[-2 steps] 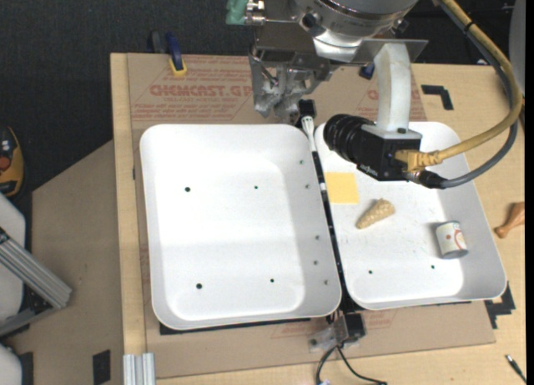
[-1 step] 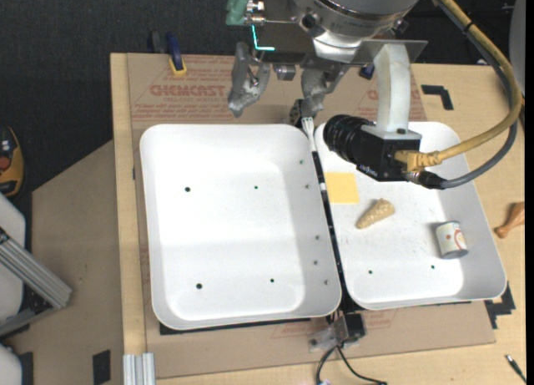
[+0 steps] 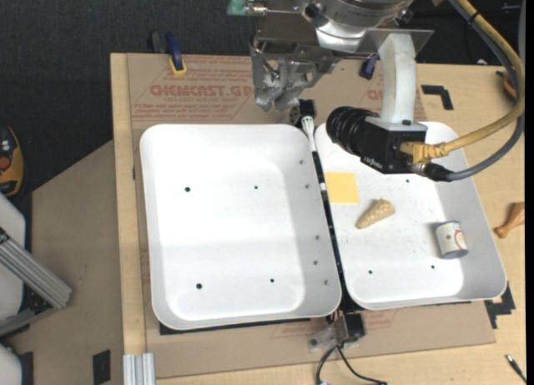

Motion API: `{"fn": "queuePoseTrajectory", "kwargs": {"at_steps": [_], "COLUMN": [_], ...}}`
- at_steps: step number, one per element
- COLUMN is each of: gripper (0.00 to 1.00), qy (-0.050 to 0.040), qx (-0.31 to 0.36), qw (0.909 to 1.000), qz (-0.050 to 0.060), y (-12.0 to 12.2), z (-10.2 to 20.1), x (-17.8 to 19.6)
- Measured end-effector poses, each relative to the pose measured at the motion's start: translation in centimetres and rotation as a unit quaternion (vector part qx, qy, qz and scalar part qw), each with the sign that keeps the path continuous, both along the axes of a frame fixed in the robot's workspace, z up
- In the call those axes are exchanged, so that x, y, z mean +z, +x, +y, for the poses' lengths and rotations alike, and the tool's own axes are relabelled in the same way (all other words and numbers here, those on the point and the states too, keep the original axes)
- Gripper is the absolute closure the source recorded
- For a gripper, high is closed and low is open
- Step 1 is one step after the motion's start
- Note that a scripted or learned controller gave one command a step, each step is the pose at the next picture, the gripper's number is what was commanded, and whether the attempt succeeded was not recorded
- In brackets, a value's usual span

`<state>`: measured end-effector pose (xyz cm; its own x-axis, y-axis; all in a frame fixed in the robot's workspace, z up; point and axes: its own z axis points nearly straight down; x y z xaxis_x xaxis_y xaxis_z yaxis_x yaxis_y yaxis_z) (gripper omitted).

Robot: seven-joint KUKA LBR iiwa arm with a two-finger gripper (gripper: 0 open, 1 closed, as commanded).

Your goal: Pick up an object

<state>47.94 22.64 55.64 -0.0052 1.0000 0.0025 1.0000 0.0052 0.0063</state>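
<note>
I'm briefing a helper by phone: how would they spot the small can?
Look in the right bin, the one of the two white bins that holds objects. Near its right edge lies the small can, on its side. Unlike the flat yellow square and tan cone, it is a silvery cylinder.

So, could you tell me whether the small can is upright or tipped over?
Tipped: the can lies on its side in the right bin, one round end facing the camera.
</note>
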Motion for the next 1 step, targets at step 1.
{"fn": "queuePoseTrajectory", "kwargs": {"at_steps": [1], "gripper": [0.00], "qy": [-0.0004], "qx": [0.000], "qw": [1.0000], "qz": [0.001], "y": [0.00], "z": [-0.01], "x": [-0.07]}}
